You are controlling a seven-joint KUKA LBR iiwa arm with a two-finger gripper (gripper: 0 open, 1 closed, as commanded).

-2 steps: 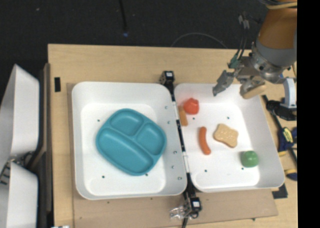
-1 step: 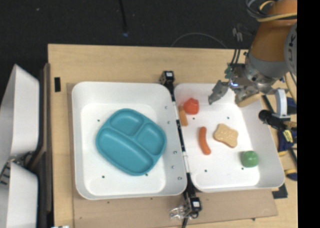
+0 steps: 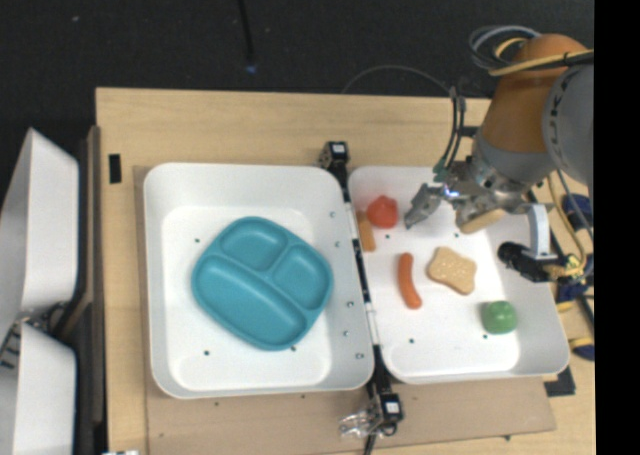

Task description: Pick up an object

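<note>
Camera view: the grey two-finger tool [image 3: 443, 210] is hanging over the back part of the right shallow white bin [image 3: 530, 358], w/ its fingers spread apart and nothing between them. One finger [image 3: 420, 208] is pointing toward view-left, the other [image 3: 478, 215] is sitting further view-right.

Nearest candidate is the small red rounded toy piece [image 3: 381, 211], lying just beside the left fingertip, on its view-left side, apart from it. It's roughly round, so no clear long axis and no real pointing direction; approach angle probably matters little.

Other options, all in the same bin:
- tan toast-shaped piece [image 3: 451, 270] is lying nearer the front, below the tool in the view, tilted, longer side running approx. upper-left to lower-right.
- slim orange-red sausage-shaped piece [image 3: 409, 280] is lying w/ its long axis near vertical in the view, leaning slightly; the fingers would have to close across that axis.
- green rounded piece [image 3: 499, 317] is sitting well apart, toward the front.

Judgement: a short shift view-left plus a descent is what the next move calls for.

The left white bin [image 3: 170, 363] is holding a teal divided plastic plate [image 3: 262, 282]. Both bins are resting on the wooden tabletop [image 3: 250, 108].
</note>
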